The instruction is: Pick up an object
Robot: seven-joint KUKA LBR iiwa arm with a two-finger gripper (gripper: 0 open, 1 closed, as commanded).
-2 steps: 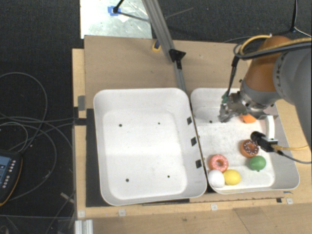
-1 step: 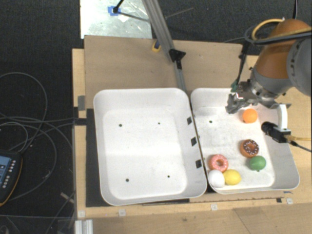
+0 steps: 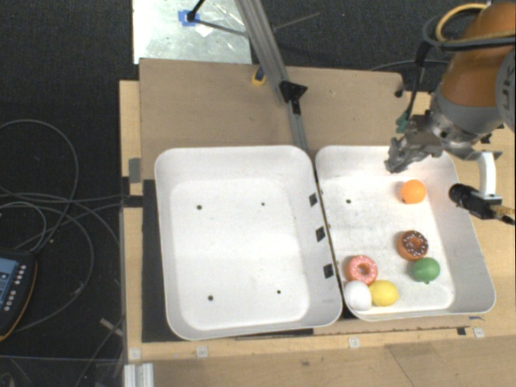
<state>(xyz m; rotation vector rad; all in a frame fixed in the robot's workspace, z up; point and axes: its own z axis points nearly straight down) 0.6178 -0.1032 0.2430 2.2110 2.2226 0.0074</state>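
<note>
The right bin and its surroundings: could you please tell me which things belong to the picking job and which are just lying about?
Job:
gripper
round orange ball
brown chocolate doughnut
pink frosted doughnut
round green fruit
yellow lemon
white egg
shallow white right bin

Lying about:
shallow white left bin
black cables
handheld control pendant

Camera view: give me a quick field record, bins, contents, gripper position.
left bin: shallow white bin
right bin: shallow white bin, holds all six items
far item: orange ball
mid item: brown chocolate donut
near row: pink frosted donut, white egg, yellow lemon, green round fruit
gripper: two-finger gripper over right bin's far end, beside orange ball
</note>
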